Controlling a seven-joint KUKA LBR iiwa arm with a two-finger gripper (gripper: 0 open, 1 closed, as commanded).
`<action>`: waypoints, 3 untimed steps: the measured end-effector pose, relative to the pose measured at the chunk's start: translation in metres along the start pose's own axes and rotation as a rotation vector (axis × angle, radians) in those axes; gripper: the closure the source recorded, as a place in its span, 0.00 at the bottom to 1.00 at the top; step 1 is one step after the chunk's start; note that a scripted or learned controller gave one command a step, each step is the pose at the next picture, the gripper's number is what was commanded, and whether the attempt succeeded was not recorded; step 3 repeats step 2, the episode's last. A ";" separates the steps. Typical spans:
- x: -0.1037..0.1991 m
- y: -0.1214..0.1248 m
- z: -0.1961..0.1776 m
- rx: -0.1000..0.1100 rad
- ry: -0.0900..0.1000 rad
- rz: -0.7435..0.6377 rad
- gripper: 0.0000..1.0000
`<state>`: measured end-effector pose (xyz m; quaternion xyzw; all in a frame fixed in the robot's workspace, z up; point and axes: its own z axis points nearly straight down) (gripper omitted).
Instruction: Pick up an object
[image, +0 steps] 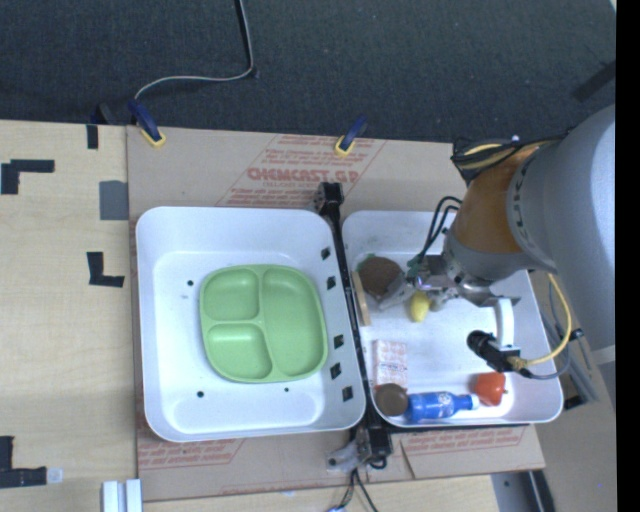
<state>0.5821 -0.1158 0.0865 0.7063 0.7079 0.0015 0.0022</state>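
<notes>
The jaws (428, 283) sit low in the far part of the right bin (530, 405), at the yellow piece (418, 307) with the brown lump (379, 276) just to its left; the wrist covers them, so I cannot tell how far open they are or whether they have hold of anything. The yellow piece looks the likeliest target, in my judgement: it is small and rounded, its long axis running roughly near-to-far with a slight tilt, its far end toward the wrist. The risks from here: a smooth little thing like that could squirt out sideways as the jaws close, or they could catch the brown lump instead, since the two lie so close. A descent off to one side could also nudge it toward the bin wall. Nearer, the packet (390, 357), a blue bottle (439, 405) lying left-to-right, a red piece (489, 387) and a second brown lump (391, 398) lie well apart from the jaws. The left bin (165, 235) carries a green tray (264, 323).
</notes>
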 end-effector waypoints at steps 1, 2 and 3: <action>-0.001 0.000 -0.010 0.000 -0.003 0.000 1.00; 0.065 -0.017 -0.099 0.004 0.002 0.000 1.00; 0.065 -0.017 -0.099 0.004 0.002 0.000 1.00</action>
